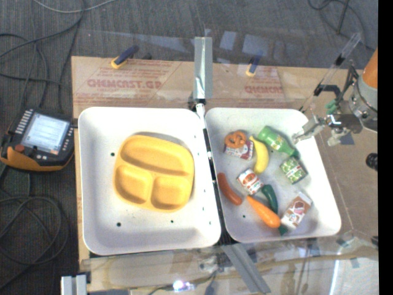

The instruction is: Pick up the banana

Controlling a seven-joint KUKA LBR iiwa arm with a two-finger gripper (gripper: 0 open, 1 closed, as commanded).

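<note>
step in hand: approach. the pincer [307, 131] sits at the upper right rim of the right bin [328, 192], apart from every item in it.
pincer state: cannot tell; the tip is too small and cluttered to read.
pincer load: nothing is seen between its tips.
banana location: the banana [261, 155] lies in the upper middle of the right bin, to the left of the pincer and lower in the view.
banana neighbours: a round orange-labelled packet [236, 143] touches or nearly touches its left side; a green bottle [274, 139] lies just beside its upper right; a small red-and-white can [250, 180] sits just below its lower end.
banana appearance: yellow, short, gently curved, long axis running roughly top to bottom in the view, lying flat on the bin floor.
recommended approach: descend over the mid-length of the banana, closing across its narrow width, that is, left to right in the view.
clearance note: the free gap looks best on the lower right side; judge the packet side as tight.
risk: a tip landing on the green bottle or the packet would likely push the banana aside.
other bin: the left bin [92, 165] holds a yellow divided tray [156, 171], not involved.
</note>
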